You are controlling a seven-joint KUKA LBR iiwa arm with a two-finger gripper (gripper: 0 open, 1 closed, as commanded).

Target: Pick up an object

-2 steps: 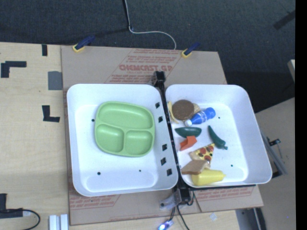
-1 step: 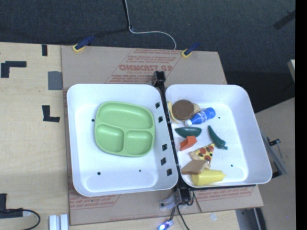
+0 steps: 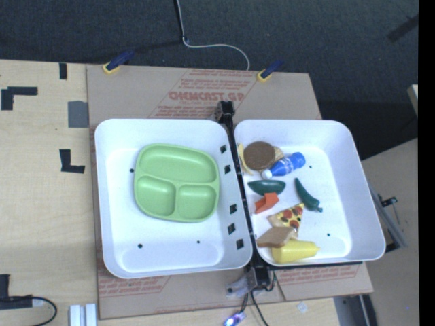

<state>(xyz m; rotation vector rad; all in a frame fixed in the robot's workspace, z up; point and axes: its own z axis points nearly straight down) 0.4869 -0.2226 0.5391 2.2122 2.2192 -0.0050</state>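
the gripper's state cannot be told. in the right bin [image 3: 340,141], toys crowd its left edge: a brown cookie [image 3: 258,155] overlaps a blue bottle [image 3: 285,164], and a yellow piece [image 3: 294,251] is partly under a brown wedge [image 3: 275,236].

Two shallow white bins sit side by side, the left bin [image 3: 102,182] and the right bin [image 3: 363,189] touching along a seam. A light green divided plate [image 3: 177,182] lies flat in the left one. Beneath both is a cardboard sheet [image 3: 197,94], held by two clamps [image 3: 117,61] at its far corners. The wooden counter [image 3: 41,216] bears black tape marks [image 3: 17,95]. A thin white cable [image 3: 204,45] trails over the dark carpet [image 3: 306,19].
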